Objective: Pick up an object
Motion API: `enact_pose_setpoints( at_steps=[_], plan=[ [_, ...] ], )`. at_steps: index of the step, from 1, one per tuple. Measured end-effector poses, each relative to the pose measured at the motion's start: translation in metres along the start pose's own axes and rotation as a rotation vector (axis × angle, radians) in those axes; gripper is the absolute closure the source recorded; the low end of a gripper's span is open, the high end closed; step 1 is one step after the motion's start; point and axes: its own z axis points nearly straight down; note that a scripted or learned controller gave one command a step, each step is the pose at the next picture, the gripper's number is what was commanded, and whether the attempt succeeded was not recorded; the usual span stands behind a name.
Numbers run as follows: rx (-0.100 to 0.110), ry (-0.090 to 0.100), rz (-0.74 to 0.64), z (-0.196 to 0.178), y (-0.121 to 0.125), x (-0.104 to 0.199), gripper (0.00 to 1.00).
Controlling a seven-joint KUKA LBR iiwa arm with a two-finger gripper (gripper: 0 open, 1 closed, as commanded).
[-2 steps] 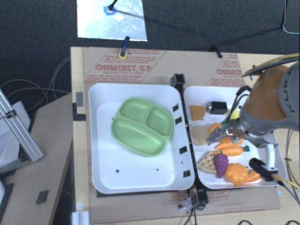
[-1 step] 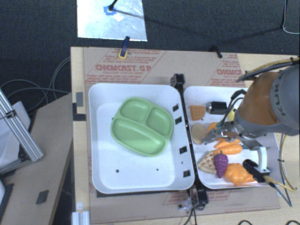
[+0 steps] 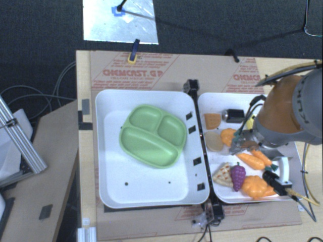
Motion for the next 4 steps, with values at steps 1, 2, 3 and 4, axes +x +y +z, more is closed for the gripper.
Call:
enact_pose_setpoints(
  at_steps=[1,2,3,4],
  plan=[
    [0.015,0.003,-0.001,-0.056,-0.007,0.000,1.00],
    [0.011,0.003,-0.003,-0.119,-0.003,0.004,1.00],
    [0.017,0.003,-0.003,-0.124,-0.002,0.004,1.00],
    [0.016,0.005,-0.007,-0.128,0.032,0.041,1.00]
  ],
)
